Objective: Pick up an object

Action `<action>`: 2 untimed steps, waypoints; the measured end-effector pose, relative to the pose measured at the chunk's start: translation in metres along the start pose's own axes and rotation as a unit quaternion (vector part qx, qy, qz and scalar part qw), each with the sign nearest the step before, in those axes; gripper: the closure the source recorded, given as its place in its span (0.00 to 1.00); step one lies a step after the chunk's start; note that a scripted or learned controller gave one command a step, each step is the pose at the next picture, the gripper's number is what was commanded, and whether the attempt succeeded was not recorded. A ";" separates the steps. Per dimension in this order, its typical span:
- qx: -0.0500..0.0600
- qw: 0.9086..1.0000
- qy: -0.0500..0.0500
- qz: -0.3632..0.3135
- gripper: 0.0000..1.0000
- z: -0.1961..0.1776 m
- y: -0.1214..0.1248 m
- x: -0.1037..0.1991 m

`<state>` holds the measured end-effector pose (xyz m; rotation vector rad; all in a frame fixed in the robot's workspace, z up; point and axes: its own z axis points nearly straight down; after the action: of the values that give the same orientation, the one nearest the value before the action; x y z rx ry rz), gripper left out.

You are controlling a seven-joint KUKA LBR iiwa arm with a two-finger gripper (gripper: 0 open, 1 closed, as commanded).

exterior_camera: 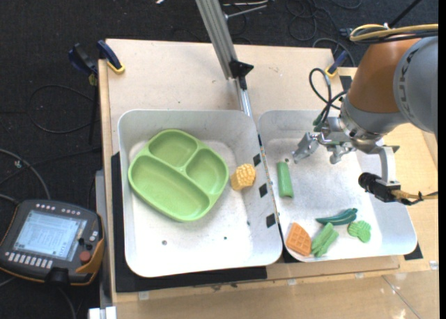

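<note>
Gripper [322,148] hangs open, nothing between fingers, above right bin [390,203]; green stick [285,179] nearby, likely target, lying flat for grasp.

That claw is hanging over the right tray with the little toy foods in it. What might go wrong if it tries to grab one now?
The gripper hangs above bare floor, so a straight drop would likely close on nothing; the green stick lies off to its side. The waffle piece, green bundle and dark green pod crowd the right bin's near edge, so a grab there might nudge neighbours or catch the rim.
</note>
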<state>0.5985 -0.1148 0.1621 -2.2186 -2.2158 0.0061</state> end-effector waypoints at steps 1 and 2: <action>-0.003 1.000 0.000 -0.003 0.00 -0.034 -0.040 0.029; -0.004 1.000 -0.002 0.001 0.00 0.070 0.003 -0.024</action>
<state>0.6009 -0.1390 0.0920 -2.2264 -2.2198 0.0006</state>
